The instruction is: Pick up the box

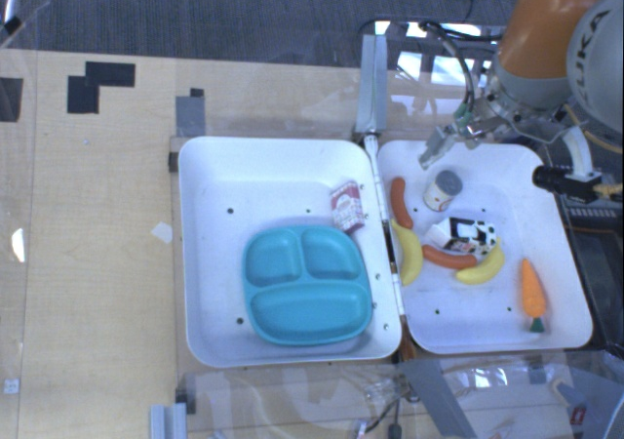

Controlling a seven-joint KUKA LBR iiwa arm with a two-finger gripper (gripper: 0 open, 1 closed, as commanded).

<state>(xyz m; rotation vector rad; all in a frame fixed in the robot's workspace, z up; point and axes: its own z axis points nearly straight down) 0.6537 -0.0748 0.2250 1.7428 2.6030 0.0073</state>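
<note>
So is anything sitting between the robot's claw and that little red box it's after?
Nothing visible blocks it. The gripper hangs over the right bin's far edge; the box leans in the left bin near the divider, above the blue tray.

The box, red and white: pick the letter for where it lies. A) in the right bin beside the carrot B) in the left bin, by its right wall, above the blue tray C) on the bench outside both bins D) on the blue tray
B: the box lies on the left bin floor near its right wall, just above the blue tray and not on it.
</note>
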